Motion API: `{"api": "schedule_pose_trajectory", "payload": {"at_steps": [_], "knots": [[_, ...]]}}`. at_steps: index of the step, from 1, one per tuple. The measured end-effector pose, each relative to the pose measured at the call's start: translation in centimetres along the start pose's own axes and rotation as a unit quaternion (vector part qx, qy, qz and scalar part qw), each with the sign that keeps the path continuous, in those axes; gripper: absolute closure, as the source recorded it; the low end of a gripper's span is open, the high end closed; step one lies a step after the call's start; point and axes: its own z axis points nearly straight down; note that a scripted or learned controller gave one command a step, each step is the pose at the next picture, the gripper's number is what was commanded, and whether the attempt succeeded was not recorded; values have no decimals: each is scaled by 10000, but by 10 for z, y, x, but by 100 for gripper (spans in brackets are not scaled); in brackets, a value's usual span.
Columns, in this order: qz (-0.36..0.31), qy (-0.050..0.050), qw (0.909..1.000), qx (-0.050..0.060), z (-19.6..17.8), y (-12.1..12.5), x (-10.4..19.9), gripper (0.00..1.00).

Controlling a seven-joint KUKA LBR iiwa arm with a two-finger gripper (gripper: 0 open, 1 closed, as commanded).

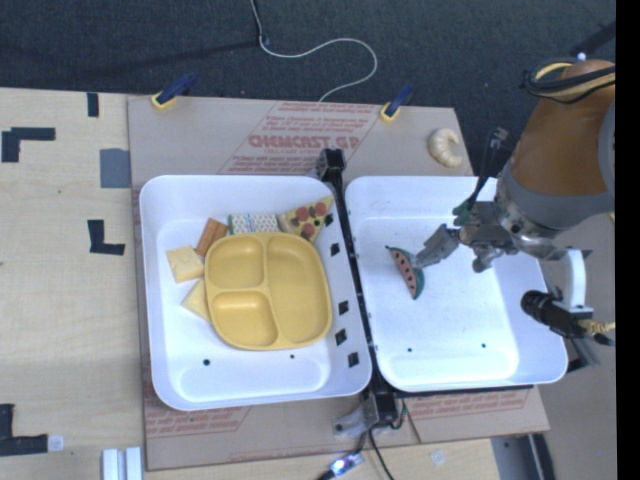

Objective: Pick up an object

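Observation:
A small watermelon slice (pixel 409 272), red with a green rind, lies in the left part of the right bin (pixel 500 363). My gripper (pixel 457 256) hovers over the middle of that bin, just right of the slice. Its fingers are spread open with nothing between them. The left fingertip (pixel 427 256) sits close to the slice's upper end; whether it touches the slice I cannot tell. The grey and orange arm (pixel 560 148) comes in from the upper right.
The left bin (pixel 160 348) holds a yellow divided plate (pixel 268 290) and several small toy foods along its upper left edge (pixel 210 236). A beige piece (pixel 447 146) lies on the cardboard behind the right bin. A black divider (pixel 345 268) separates the bins.

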Motion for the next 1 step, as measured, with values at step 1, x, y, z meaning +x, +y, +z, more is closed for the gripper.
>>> {"api": "schedule_pose_trajectory", "payload": {"at_steps": [1], "knots": [[-15, -7, 10000, -63, -6, 2, 0, 0]]}}
